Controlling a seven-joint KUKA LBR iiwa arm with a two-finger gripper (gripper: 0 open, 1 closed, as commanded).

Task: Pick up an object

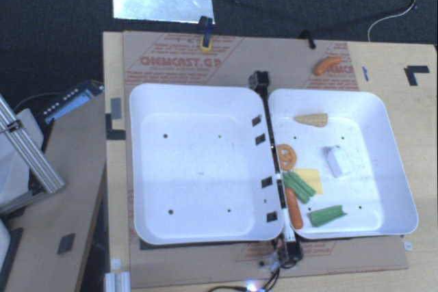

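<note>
Two shallow white bins are seen from above at a slant, set side by side on a wooden desk [424,147] over a sheet of printed cardboard [178,55]; the left bin [147,106] and the right bin [393,147] are joined along their touching edges by a row of black clips [263,140]. All the loose objects in a bin are gathered in the right bin; a tan wedge-shaped piece [312,120] lies near its far wall; a small white block [336,161] lies near the middle; an orange pretzel-shaped ring [285,156] lies close to the dividing edge. Just nearer the viewer, a yellow flat square [311,179] is partly covered by a green pod [299,186]; an orange sausage shape [293,207] lies beside the dividing edge; a second green pod [326,215] lies near the front wall. Another orange sausage shape [327,65] rests on the cardboard beyond the right bin. The state of the end effector cannot be told.
</note>
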